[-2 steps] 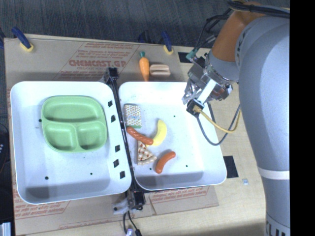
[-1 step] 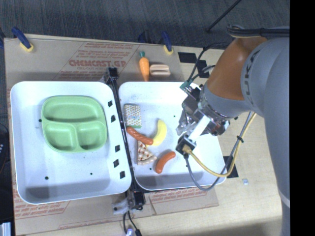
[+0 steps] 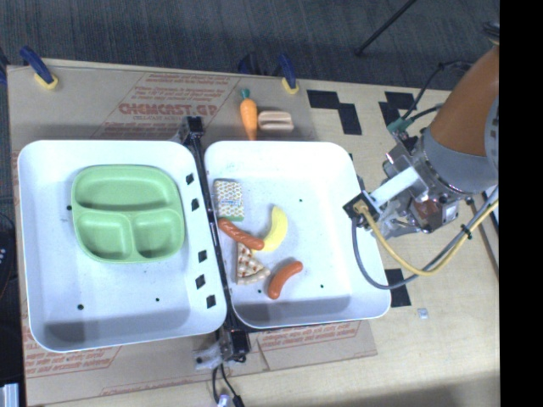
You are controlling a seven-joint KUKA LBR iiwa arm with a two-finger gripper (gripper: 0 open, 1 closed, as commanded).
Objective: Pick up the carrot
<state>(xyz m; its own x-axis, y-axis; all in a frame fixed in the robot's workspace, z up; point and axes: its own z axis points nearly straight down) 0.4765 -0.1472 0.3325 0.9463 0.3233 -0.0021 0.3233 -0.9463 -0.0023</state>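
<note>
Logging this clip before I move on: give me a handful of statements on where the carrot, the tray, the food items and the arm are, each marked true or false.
1. The carrot lies inside the right bin. False: it lies on the bench beyond the right bin, outside its far rim.
2. The green tray sits in the left bin. True.
3. The banana is in the right bin. True.
4. The gripper is directly over the carrot. False: it is at the right bin's right edge, well away from the carrot.
5. A hot dog bun lies right beside the carrot. True.
6. The green tray holds a sausage. False: the sausage lies in the right bin.
</note>
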